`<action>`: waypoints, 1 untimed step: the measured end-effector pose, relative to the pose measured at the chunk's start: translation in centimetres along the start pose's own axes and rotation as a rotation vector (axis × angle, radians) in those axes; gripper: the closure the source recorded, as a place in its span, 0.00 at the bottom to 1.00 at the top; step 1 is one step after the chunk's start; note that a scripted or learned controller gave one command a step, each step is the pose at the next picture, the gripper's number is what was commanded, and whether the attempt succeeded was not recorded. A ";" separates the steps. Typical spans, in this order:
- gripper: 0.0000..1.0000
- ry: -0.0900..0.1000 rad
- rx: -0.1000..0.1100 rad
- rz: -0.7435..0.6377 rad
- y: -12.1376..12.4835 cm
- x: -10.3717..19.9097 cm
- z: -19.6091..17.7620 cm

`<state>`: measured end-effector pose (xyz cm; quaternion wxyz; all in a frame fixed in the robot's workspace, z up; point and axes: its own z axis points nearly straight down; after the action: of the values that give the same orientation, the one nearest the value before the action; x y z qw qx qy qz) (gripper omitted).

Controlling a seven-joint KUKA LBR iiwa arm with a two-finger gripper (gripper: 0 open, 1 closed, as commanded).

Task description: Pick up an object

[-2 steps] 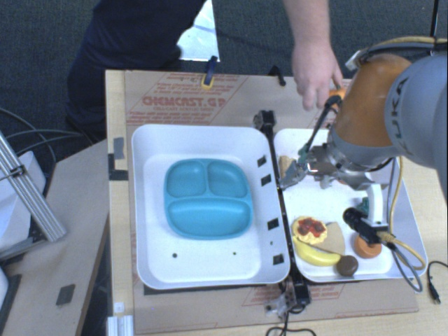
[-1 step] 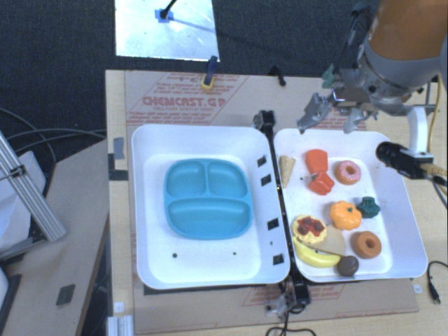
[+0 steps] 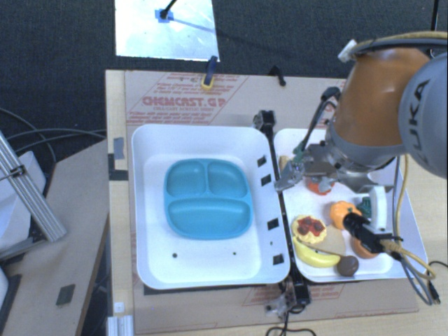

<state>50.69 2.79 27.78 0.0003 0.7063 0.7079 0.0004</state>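
I hang over the right bin (image 3: 420,247), my orange-banded wrist low above its far half, and I judge I am placed there because that bin holds every loose thing worth taking. My jaws (image 3: 308,168) sit under the wrist near the bin's left wall, close to the divider, but their tips are lost against the metal bracket, so I cannot tell how they stand, and I see nothing gripped. Just beside them, toward the bin's middle, lies a small red-orange piece (image 3: 322,185), the likeliest target from here. Nearer the bin's front edge sit a round tart (image 3: 309,227) with a red centre, a yellow banana (image 3: 315,256) curved along the front, a dark brown lump (image 3: 347,265) at the banana's right end, and an orange fruit (image 3: 341,212) further right. The left bin (image 3: 150,187) carries a blue divided plate (image 3: 207,198), lying flat at its centre.
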 end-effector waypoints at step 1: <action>0.00 0.001 -0.008 -0.006 7.4 5.0 -1.6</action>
<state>58.07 7.80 29.34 0.0026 0.7041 0.7101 0.0037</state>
